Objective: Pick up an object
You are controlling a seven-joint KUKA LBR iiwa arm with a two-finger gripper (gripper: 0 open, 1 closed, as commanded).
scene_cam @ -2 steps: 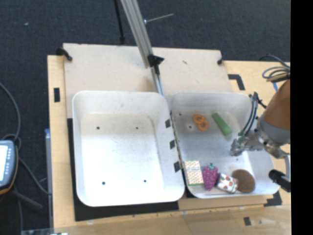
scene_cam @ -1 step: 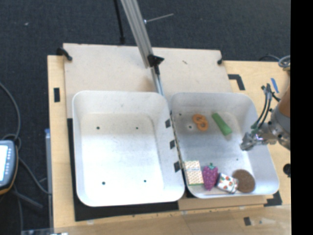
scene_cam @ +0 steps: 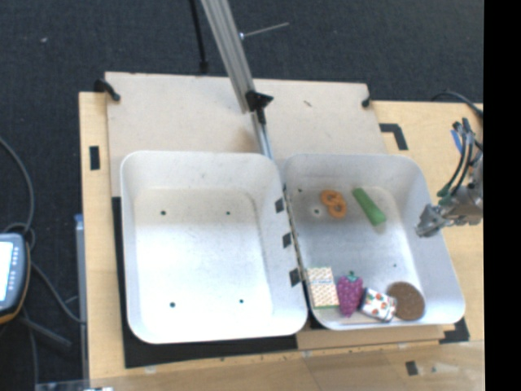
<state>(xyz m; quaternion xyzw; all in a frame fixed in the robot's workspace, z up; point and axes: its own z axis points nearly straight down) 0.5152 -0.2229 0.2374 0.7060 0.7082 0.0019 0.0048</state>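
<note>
The right bin (scene_cam: pixel 423 187) holds several small objects. An orange pretzel-shaped piece (scene_cam: pixel 333 203) and a green stick (scene_cam: pixel 369 205) lie near its back. Along its front wall sit a pale patterned box (scene_cam: pixel 321 287), a purple grape-like piece (scene_cam: pixel 350 293), a small red-and-white box (scene_cam: pixel 378 304) and a brown round disc (scene_cam: pixel 405 300). My gripper (scene_cam: pixel 429 222) hangs at the bin's right rim, to the right of the green stick and apart from every object.
The left bin (scene_cam: pixel 134 218) stands beside the right one. A slanted metal pole (scene_cam: pixel 232 51) rises from behind the bins. Cables (scene_cam: pixel 466 157) trail at the far right of the bench.
</note>
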